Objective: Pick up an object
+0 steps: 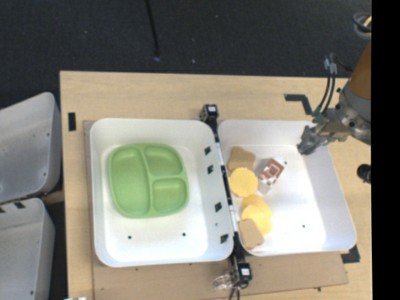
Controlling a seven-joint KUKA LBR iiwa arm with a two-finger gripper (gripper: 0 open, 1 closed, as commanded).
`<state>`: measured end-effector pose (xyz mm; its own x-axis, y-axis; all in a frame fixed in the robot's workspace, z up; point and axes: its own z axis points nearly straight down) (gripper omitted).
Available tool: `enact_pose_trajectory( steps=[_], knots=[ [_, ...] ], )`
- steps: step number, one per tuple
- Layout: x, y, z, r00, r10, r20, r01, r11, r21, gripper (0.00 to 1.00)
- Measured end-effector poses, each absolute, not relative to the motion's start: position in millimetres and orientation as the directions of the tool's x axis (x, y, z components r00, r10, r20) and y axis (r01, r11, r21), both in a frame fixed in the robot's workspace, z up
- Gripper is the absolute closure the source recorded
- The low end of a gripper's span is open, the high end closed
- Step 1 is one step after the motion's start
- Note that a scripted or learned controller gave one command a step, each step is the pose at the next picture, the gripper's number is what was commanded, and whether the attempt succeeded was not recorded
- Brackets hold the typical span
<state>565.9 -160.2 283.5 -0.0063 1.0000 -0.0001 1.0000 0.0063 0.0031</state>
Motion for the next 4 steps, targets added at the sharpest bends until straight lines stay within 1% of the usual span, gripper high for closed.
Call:
enact_pose_trajectory(
  steps=[2, 4],
  knots=[
    [549.0, -57, 291, -0.007, 1.0, 0.001, 1.0, 0.007, 0.001, 1.0],
    [531.1, 49, 259, -0.007, 1.0, 0.001, 1.0, 0.007, -0.001, 1.0]
  ],
)
